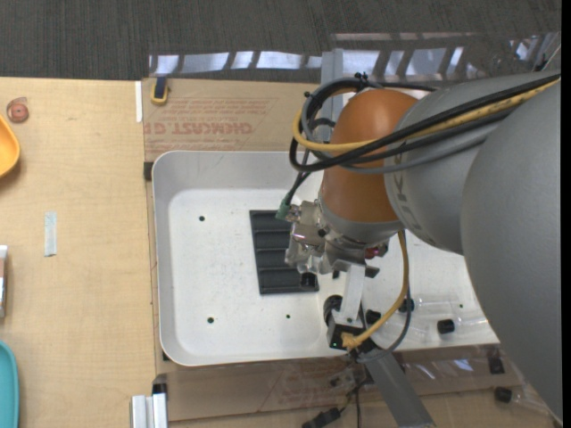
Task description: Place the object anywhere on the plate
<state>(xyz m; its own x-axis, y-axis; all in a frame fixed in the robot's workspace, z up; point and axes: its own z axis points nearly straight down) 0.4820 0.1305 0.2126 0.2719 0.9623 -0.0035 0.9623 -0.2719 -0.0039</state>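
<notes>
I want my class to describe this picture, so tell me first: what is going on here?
A grey robot arm with an orange band reaches in from the right over a shallow white bin. Its wrist hangs low above a dark ribbed rectangular object lying flat on the bin floor, covering that object's right edge. The wrist blocks the pincer, so whether anything is gripped cannot be told. No plate can be made out near the object, so the placing looks undone.

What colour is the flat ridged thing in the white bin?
The ridged thing is black, with raised stripes running across it, seen in the camera view.
</notes>
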